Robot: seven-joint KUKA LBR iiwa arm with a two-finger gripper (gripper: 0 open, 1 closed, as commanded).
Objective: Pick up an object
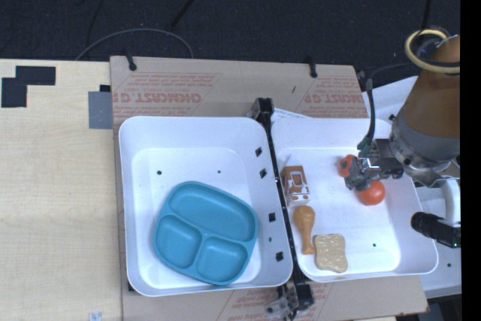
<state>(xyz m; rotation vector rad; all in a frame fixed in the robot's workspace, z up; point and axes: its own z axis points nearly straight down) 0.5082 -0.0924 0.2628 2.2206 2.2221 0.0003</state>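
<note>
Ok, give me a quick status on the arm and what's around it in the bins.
Gripper low in right bin, at the red-orange toys. No grasp visible. Chicken leg, cracker, small carton lie apart to camera-left. Blue tray in left bin.

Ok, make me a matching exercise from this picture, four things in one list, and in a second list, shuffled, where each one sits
Things:
1. blue divided plate
2. toast slice
3. drumstick
4. red tomato

Places:
A. right bin, beside the gripper
B. left bin
C. right bin, near front edge, right of the drumstick
D. right bin, close to the divider, below the small brown-and-white toy

Pairs: 1-B, 2-C, 3-D, 4-A
</note>
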